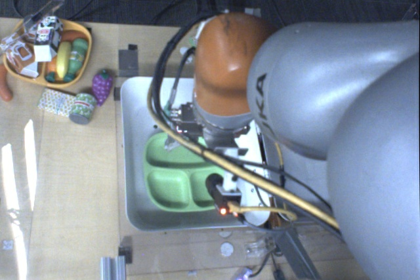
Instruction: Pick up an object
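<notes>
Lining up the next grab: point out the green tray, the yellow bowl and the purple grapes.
green tray (172, 185): camera view, floor of its lower compartment.
yellow bowl (84, 65): camera view, right rim.
purple grapes (102, 85): camera view, middle of the bunch.

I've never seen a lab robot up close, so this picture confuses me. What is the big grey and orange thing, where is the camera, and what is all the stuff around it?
The big grey and orange shape is a robot arm reaching in from the right; the camera looks down from above the bench. The arm hangs over a white bin holding a green tray. Its gripper is hidden under the arm, so I cannot tell whether it holds anything. On the wooden bench to the left sit a yellow bowl of toy food, purple toy grapes and a small can.
</notes>
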### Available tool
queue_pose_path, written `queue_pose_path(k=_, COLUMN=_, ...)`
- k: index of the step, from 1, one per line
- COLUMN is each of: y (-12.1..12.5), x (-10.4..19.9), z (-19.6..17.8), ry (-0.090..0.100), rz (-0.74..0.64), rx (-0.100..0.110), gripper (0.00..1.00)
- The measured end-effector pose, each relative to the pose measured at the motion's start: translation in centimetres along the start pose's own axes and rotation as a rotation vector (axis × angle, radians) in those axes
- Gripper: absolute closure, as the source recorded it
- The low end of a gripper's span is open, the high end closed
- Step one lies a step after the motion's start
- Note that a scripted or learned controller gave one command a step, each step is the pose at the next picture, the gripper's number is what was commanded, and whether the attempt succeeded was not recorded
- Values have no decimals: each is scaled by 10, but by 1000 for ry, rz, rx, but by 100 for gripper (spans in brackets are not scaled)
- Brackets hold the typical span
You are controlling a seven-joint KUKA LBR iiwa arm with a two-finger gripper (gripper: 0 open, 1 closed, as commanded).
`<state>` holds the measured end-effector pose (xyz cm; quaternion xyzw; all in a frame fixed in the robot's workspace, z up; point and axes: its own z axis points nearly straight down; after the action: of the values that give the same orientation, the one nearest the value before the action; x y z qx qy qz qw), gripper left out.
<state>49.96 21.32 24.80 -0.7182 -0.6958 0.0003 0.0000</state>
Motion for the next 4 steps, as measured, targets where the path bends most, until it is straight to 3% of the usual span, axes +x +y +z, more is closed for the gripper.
queue_pose_path(k=1, y=1, x=1, z=-10, ry=2, rz=-2, rx=-1, gripper=100)
queue_pose_path(k=2, y=91, x=-27, z=100, ry=-1, rz=-107, rx=0, gripper=100)
queue_pose_path(k=4, y=93, x=-25, z=79, ry=3, rz=-110, rx=-5, gripper=100)
